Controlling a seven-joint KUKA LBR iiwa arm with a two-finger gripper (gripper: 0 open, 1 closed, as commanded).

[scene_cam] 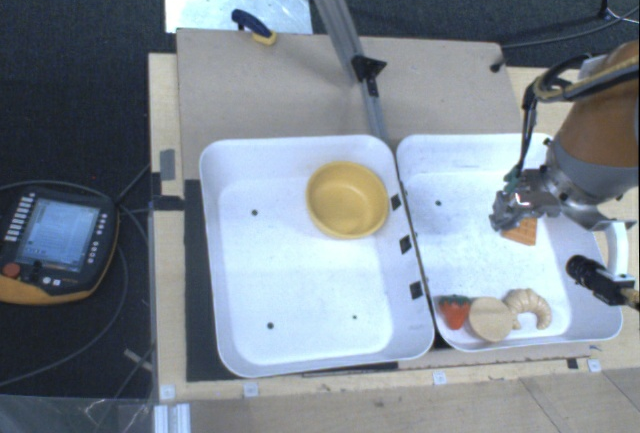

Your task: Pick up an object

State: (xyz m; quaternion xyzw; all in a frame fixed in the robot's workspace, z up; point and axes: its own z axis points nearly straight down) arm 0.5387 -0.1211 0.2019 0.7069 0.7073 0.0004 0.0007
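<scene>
Nearest us, along the right bin's point(470, 157) 6 o'clock rim, we see three small things in a row: a red strawberry-like toy point(455, 311) pressed into the 7 o'clock corner, a tan disc point(490, 319) touching it, and a pale croissant shape point(530, 307) touching the disc.

Going left to right, a teach pendant point(52, 243) lies on the dark floor, well apart from the bench. We find the left bin point(290, 321) holding just a yellow bowl point(347, 199), upright, at about 1 o'clock and near the rim it shares with the right bin; the bin's floor from 3 round to 10 o'clock is open white room.

In the right bin, the middle and the 10 o'clock part are bare. We see the gripper point(513, 209) low at the 3 o'clock side, with an orange wedge point(521, 234) just under it toward 5 o'clock, near the bin's 3 o'clock wall. We cannot tell whether the gripper is apart or together, nor whether it touches the wedge.
</scene>
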